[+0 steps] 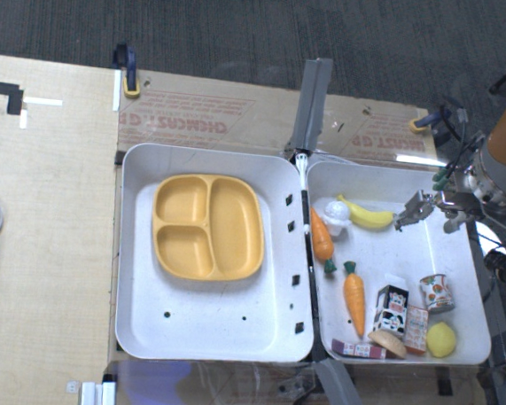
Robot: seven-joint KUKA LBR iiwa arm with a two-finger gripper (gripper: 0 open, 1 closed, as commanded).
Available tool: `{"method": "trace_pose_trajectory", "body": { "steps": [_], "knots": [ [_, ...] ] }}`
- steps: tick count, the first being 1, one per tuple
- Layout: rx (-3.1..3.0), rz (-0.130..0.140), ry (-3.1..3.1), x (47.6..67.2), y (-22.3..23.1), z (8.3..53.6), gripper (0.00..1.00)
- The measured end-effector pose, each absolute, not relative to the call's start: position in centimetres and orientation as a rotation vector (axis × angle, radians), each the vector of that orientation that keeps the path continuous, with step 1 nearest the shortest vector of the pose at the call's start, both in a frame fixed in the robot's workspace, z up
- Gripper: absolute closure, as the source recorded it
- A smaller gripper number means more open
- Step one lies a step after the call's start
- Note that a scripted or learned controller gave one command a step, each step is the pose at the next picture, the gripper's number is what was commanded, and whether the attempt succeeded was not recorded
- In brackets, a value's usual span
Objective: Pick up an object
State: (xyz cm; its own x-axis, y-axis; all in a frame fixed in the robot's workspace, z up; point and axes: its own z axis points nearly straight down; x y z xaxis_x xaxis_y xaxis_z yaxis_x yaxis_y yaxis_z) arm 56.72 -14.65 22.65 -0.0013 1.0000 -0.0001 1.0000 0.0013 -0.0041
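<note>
Along the near edge of the right bin [480, 290] lie a flat pink bar [352, 348], a brown biscuit-like piece [388, 342] and, in the near right corner, a lemon [441, 340]. Just behind them stand a small black-and-white carton [392, 310] with a cow-style pattern, a thin red-and-white packet [416, 329] and a little can [436, 293] with a printed label; none of that print is sharp enough to read. One carrot [355, 302] lies toward the middle of the bin, another carrot [322, 238] against its left wall, and a white round object [337, 211] sits touching the banana [367, 215] near the far edge.

The left bin [132, 257] carries a yellow divided plate [208, 227] in its far half.

The gripper [414, 210] hangs over the far right part of the right bin, just beside the banana's right tip, with nothing between its fingers; the gap between them is too small to judge here.

This looks like the approach step: nothing is lifted yet. The banana seems the likeliest target, so the next move probably calls for sliding left over its body, lowering, and closing across its narrow width without nudging the white object.

Beyond the bins, the cardboard [217, 114] on the bench bears faint red upside-down lettering, apparently "CHEMCAST GP".
</note>
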Motion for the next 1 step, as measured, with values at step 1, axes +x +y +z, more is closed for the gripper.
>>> {"method": "trace_pose_trajectory", "body": {
  "steps": [1],
  "knots": [
    [-2.387, 0.004, -2.042, 56.89, -17.66, 31.83, 0.0]
  ]
}}
